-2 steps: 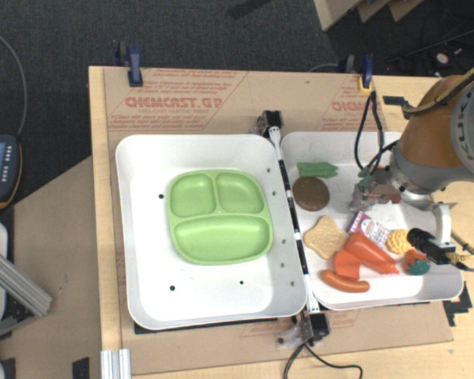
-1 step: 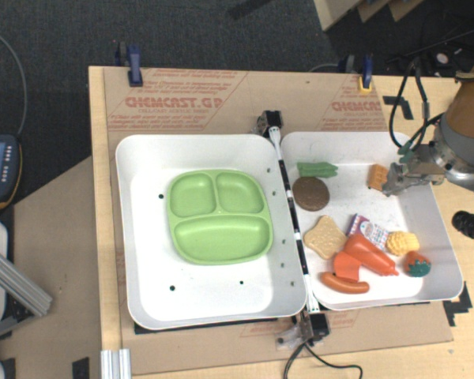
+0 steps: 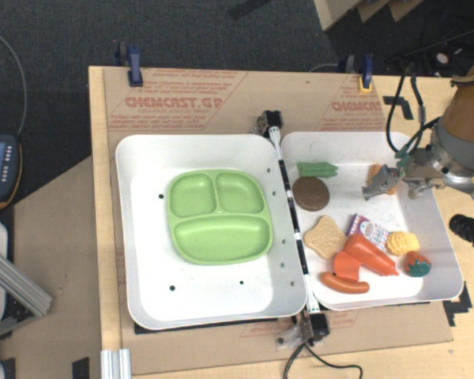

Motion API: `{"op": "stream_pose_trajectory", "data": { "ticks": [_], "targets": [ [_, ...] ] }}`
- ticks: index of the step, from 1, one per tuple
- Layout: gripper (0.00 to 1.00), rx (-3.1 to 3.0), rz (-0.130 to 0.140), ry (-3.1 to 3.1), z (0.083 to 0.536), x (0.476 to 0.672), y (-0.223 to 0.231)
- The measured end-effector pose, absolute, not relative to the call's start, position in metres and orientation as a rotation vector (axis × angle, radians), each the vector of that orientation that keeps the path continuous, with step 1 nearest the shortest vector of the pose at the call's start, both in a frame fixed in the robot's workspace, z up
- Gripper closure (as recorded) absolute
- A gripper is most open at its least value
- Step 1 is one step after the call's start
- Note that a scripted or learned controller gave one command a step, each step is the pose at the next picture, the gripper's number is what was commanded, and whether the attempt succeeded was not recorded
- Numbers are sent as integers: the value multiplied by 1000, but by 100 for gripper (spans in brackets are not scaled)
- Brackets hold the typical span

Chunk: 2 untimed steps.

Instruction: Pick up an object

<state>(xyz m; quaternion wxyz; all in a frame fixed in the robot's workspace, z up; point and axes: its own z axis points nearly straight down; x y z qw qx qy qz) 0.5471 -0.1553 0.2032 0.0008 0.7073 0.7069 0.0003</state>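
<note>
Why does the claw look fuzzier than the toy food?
Camera view: the claw is smeared, likely motion blur, while the green divided plate and brown cookie stay sharp; lighting is even and soft, with faint shadows and slight glare on the right bin.

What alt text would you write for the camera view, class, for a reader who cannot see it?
A gripper hovers over the right bin, which holds toy food including a brown cookie, cracker and carrot. The left bin holds a green divided plate.
</note>
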Motion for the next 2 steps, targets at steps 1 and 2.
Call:
{"op": "stream_pose_trajectory", "data": {
  "ticks": [1,2],
  "targets": [
    [0,2231,-8,2229,130,485,-128],
    [0,2220,0,2215,97,532,-184]
  ]
}}
